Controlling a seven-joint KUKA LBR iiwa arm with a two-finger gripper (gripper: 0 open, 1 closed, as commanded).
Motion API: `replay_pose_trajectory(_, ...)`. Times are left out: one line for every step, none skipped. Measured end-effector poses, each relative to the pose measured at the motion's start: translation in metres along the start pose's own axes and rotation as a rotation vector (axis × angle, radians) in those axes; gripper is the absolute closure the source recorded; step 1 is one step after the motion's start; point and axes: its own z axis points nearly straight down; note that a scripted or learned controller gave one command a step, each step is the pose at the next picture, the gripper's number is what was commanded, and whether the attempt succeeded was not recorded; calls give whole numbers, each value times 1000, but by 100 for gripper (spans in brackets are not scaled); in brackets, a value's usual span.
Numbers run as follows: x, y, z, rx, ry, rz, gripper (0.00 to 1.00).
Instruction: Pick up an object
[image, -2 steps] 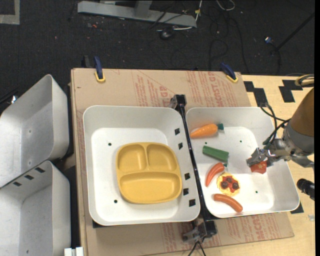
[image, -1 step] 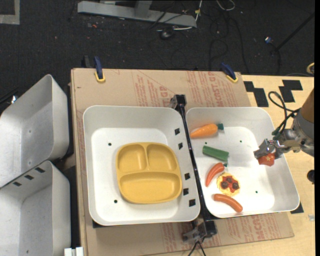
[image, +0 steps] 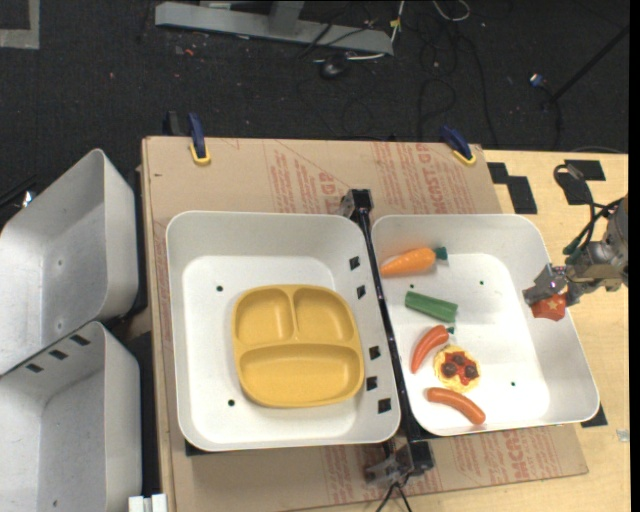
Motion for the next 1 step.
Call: replay_pose_trajectory(51,4,-9,3,4,-5,100)
